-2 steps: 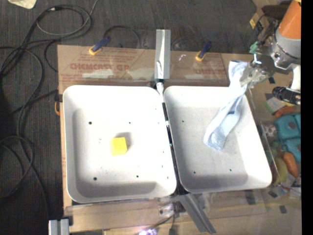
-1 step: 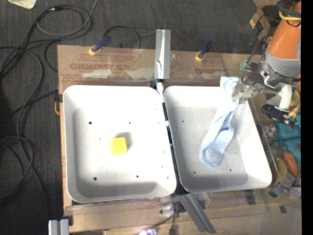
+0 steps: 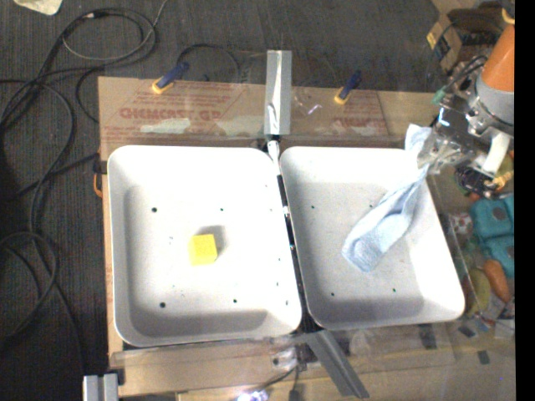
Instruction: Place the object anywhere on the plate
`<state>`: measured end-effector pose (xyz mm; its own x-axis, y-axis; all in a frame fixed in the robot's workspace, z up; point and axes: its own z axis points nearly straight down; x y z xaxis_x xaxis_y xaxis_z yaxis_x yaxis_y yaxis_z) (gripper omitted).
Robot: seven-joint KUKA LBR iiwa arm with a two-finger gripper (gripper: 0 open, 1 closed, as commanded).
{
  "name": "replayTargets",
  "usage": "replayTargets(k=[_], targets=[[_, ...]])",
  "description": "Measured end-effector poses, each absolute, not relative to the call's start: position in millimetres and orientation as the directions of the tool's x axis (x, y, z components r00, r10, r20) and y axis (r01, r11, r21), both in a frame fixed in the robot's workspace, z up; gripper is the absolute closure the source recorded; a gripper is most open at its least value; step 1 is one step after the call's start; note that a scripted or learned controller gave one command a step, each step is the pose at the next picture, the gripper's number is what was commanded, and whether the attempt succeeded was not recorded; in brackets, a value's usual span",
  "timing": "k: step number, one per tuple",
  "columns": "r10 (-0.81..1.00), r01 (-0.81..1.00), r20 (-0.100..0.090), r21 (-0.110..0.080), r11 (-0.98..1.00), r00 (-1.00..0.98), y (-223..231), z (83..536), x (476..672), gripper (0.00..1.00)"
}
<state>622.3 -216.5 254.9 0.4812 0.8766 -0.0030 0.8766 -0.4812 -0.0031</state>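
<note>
A light blue cloth [image 3: 380, 228] lies in the right bin [image 3: 334, 303], its lower end bunched on the bin floor. Its upper end is drawn up in a taut strip toward the bin's back right corner. There my gripper [image 3: 428, 150] is shut on the cloth's top end, just over the bin's right rim. The grey arm with its orange band [image 3: 503, 65] reaches in from the upper right.
A small yellow block [image 3: 203, 249] sits near the middle of the left bin [image 3: 134, 182]. A metal post [image 3: 277, 90] stands behind the seam between the bins. Coloured clutter [image 3: 493, 232] crowds the bench's right edge. Cables [image 3: 50, 124] lie on the floor at left.
</note>
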Motion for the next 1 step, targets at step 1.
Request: replayTargets(k=[1], targets=[[0.822,0.822,-0.004,-0.001,-0.569,0.569,-212.5,359.6,620.1,1.00]])
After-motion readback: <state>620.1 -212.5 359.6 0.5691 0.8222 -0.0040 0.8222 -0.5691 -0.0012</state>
